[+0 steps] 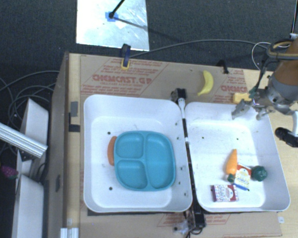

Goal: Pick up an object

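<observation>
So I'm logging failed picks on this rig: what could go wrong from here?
Three risks, as I judge them:
1. The carrot, small packet and dark green ball lie clustered, so a descent could nudge neighbours or catch two.
2. The red packet lies flat, so fingers may slide over it.
3. The gripper sits at the right bin's far rim and might clip it.

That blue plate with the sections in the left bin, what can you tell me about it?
The light blue divided plate looks like smooth plastic, a rounded rectangle with three compartments: two on its upper half and right side, one at the lower left. It lies flat, right side up, near the middle of the left white bin. Nothing sits in its compartments. An orange sausage-shaped piece lies along its left edge, seemingly touching it or partly tucked under.
</observation>
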Action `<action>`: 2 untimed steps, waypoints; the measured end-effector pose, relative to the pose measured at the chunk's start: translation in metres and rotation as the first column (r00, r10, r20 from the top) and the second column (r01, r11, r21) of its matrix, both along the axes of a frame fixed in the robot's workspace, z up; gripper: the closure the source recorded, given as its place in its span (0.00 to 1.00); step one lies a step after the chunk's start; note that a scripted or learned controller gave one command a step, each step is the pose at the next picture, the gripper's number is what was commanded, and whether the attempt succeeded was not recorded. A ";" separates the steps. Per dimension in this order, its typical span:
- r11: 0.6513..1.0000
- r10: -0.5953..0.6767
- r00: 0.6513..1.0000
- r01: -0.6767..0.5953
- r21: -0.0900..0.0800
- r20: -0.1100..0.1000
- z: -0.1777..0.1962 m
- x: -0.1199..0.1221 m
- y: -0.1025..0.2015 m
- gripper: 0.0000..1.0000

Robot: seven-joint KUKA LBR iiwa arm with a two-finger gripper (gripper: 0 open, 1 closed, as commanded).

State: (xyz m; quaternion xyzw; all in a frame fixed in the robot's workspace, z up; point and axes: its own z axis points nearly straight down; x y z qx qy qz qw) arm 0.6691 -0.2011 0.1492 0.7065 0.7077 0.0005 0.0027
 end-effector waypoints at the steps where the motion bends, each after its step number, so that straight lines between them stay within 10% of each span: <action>1: 1.000 -0.001 1.000 0.001 0.003 -0.004 -0.025 -0.047 0.005 0.00; 2: 1.000 0.000 1.000 0.000 0.004 -0.005 -0.065 -0.085 0.043 0.00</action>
